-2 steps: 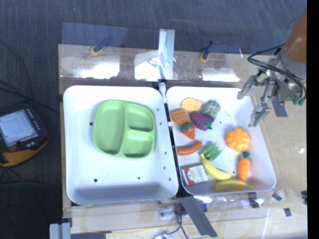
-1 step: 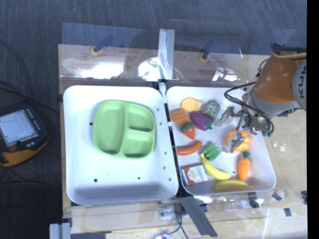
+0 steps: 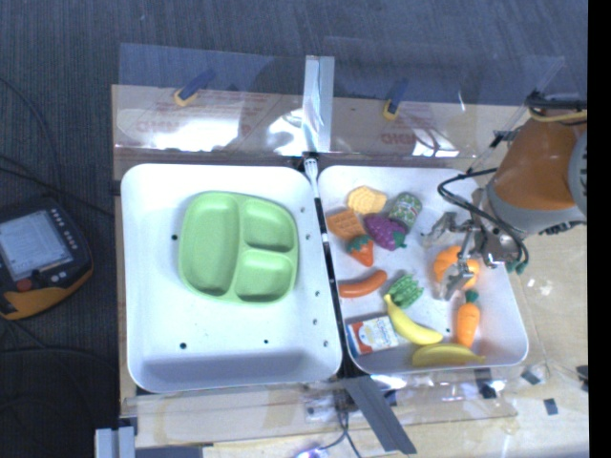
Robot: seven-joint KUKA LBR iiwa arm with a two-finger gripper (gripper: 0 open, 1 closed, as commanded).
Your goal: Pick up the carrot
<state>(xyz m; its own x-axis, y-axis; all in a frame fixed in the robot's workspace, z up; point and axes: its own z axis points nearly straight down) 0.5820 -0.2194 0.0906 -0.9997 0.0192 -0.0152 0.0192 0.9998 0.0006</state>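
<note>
The carrot (image 3: 466,321) is orange with a green top and lies in the right bin (image 3: 516,346) near its right wall, pointing toward the front. My gripper (image 3: 456,254) hangs just behind the carrot, over an orange fruit (image 3: 445,263). It is open, with its fingers spread on either side of that fruit. Nothing is held. The carrot's green top sits close under the gripper's lower finger.
The right bin also holds two bananas (image 3: 412,322), a sausage (image 3: 363,283), a broccoli piece (image 3: 405,289), purple grapes (image 3: 386,230), a strawberry (image 3: 361,249), a waffle (image 3: 366,199), a green can (image 3: 406,208) and a small packet (image 3: 374,335). A green divided plate (image 3: 239,246) sits in the left bin (image 3: 153,351).
</note>
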